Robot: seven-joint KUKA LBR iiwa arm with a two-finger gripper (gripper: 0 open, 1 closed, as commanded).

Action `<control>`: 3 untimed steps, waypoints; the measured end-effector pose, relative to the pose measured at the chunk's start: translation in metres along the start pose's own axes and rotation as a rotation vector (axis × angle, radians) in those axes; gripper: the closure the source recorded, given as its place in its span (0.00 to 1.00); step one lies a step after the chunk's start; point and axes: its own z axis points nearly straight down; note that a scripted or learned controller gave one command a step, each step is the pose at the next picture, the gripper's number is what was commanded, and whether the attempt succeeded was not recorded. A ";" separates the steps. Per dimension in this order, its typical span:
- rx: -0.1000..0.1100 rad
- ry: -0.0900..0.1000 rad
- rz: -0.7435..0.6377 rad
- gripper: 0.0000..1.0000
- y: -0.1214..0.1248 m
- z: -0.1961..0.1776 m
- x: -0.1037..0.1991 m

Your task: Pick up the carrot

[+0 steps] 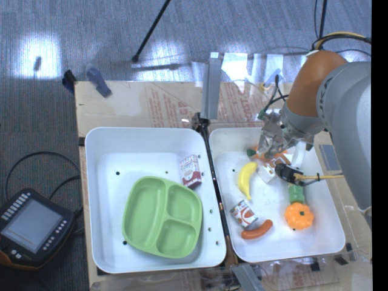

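The jaws (268,152) are low in the right bin (327,235), at the carrot (271,157) near its back wall. I cannot tell how far they are spread. A banana (246,178) lies just beside.

Robotics lab or test cell, not a home. Landmark: the left white bin (103,162). It sits on a bench top of taped cardboard sheeting (139,105), with a second white bin (327,223) touching its right side. Grey carpet floor (91,23) beyond the bench, above the left bin. A tripod leg (154,23) stands there (stand itself cut off). Left of the bin, on the floor, a handheld control pendant (33,226) with cable. Industrial grey arm (345,114) to the far right.
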 end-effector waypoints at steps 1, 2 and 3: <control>0.026 -0.004 -0.188 1.00 -0.080 -0.054 0.005; 0.024 -0.006 -0.083 1.00 -0.078 -0.100 0.064; 0.025 -0.002 -0.383 1.00 -0.048 -0.070 0.033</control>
